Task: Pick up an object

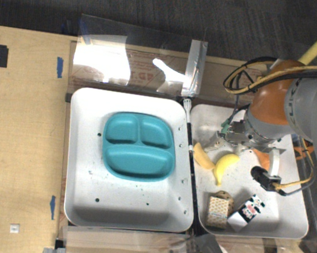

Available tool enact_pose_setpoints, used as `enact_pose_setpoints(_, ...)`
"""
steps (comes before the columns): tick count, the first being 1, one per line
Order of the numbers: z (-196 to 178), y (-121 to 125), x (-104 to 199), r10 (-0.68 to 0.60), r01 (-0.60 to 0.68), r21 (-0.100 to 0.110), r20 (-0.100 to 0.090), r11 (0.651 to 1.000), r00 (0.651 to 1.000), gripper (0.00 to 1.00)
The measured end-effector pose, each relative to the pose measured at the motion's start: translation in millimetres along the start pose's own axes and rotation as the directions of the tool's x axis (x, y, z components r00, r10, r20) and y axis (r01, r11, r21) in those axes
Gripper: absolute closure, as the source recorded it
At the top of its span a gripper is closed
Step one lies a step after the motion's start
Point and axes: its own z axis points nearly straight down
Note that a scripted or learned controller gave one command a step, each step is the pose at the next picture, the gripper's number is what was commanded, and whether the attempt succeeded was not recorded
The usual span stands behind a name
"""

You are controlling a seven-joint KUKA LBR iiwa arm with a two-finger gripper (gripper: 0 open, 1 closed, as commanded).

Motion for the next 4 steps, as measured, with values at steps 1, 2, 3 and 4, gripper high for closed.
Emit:
enact_pose_setpoints(1, 0, -43, 1, 0.181, -0.181, -0.006, 0.0, 0.983, 0.983, 0.0)
enact_pose_setpoints(2, 0, -70, -5, 0.176, -0.176, -0.008, 0.0, 0.984, 0.984, 0.0)
enact_pose_setpoints(3, 0, -95, -5, 0.155, -0.155, -0.009, 0.0, 0.988, 0.988, 0.0)
enact_pose_setpoints(4, 1, -57, -81, -0.03, 0.03, -0.006, 0.004, 1.0, 1.0, 0.0)
